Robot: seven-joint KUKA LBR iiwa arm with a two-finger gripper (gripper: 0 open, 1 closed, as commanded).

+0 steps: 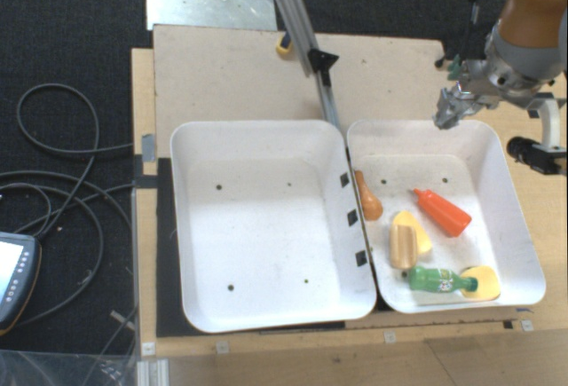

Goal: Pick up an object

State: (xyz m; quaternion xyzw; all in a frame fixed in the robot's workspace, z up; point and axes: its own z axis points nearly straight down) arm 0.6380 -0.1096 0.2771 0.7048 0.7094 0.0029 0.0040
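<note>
Camera view. Gripper: upper right of the frame, hanging over the far rim of the right bin; nothing was seen between its tips, and whether they were spread could not be told. Right bin contents, lower right of the frame: orange bottle; hot-dog toy; brown pear-shaped piece by the left wall; green bottle; yellow piece touching it. Left bin: centre.
</note>
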